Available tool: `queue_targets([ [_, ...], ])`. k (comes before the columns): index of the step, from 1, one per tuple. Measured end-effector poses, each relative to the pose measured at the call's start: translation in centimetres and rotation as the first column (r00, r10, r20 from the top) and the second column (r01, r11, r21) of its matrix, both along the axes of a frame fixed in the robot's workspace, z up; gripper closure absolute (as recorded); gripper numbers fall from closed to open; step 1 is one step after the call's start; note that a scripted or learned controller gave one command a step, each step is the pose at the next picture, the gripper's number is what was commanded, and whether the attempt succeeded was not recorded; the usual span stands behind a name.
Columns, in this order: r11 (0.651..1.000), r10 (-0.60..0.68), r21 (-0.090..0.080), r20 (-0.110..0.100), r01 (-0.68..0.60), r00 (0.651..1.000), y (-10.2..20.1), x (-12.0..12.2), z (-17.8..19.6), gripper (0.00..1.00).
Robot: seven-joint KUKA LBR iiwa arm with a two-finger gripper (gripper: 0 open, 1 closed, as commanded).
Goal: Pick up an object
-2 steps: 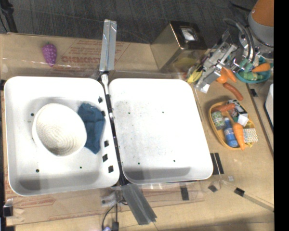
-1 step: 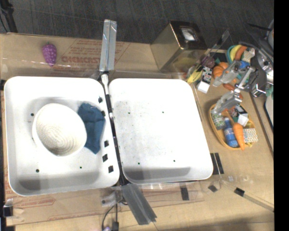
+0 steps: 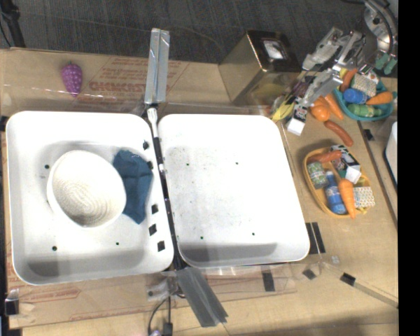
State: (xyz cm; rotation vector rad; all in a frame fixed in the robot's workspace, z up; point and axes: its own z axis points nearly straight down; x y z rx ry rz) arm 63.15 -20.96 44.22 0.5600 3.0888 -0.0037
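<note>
In the left bin point(image 3: 28, 257) lies a white, round, woven dome-shaped object point(image 3: 87, 187). A dark blue cloth point(image 3: 135, 182) lies crumpled against its right side, touching it. The right bin point(image 3: 231, 187) sits beside it. My gripper point(image 3: 320, 67) is up at the top right, beyond the far right corner of the right bin, over the bench and well away from both objects. Nothing shows held in it.
A purple grape-like toy point(image 3: 72, 78) lies on the bench behind the left bin. A brown box point(image 3: 262, 65) stands behind the right bin. On the right are a yellow bowl point(image 3: 338, 180) and a blue bowl point(image 3: 364, 103), both holding small toys.
</note>
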Motion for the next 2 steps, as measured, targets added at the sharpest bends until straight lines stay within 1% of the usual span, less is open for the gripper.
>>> queue_targets([
  [1, 0.963, 0.271, 0.003, -0.003, -0.271, 0.963, 0.0, -4.8, -3.2, 0.0],
  [2, 0.963, 0.271, 0.0, -0.002, -0.271, 0.963, 0.0, -4.8, -2.0, 1.0],
])
